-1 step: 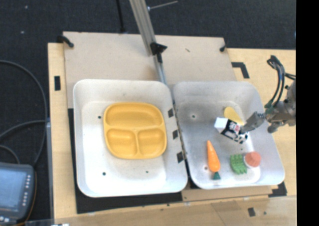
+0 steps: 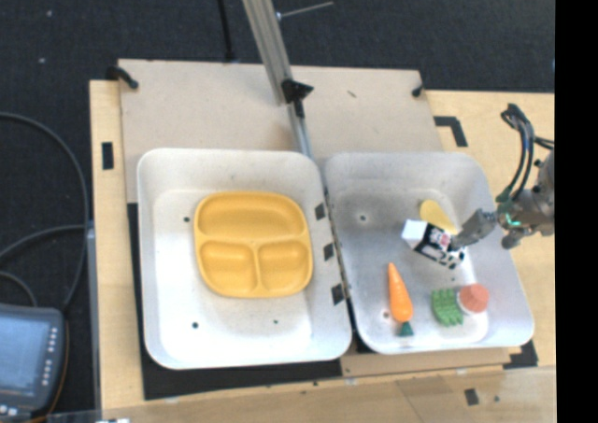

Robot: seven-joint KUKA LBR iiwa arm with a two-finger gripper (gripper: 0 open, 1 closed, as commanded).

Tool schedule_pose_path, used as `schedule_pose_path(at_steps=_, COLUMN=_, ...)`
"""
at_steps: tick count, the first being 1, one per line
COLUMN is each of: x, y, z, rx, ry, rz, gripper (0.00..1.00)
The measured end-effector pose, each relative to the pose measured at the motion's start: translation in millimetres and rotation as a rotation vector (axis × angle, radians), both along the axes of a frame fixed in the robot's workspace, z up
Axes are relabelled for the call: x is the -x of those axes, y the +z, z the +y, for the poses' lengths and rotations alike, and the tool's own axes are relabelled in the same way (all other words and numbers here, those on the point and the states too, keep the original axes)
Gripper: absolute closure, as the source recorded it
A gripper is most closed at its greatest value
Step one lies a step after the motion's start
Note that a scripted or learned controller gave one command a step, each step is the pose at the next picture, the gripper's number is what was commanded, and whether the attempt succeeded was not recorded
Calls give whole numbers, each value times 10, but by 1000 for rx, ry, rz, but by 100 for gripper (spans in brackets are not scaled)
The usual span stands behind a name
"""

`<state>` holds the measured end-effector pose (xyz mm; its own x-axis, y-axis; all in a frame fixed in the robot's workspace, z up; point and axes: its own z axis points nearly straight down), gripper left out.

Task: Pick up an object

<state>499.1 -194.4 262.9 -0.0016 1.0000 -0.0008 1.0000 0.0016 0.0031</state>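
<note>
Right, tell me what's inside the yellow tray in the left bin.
The yellow tray has three compartments, all bare; nothing lies in them. It rests flat in the left bin, and the bin floor beneath it is covered.

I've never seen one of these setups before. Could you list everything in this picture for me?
White shallow plastic bins: two, side by side on the bench.
Yellow three-compartment plastic tray: one, in left bin.
Orange toy carrot with green top: one, right bin, near front.
Green ridged toy: one, right bin, front.
Reddish round toy: one, beside the green toy.
Yellow rounded object: one, right bin.
Grey metal pole: one, slanting above the bins.
Tool: one, white and black, over right bin.
</note>
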Motion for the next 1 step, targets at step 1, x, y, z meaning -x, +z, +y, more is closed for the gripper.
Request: schedule_pose_path(at_steps=1, x=54, y=-435, z=-19, rx=0, ry=-2, rz=5, gripper=0)
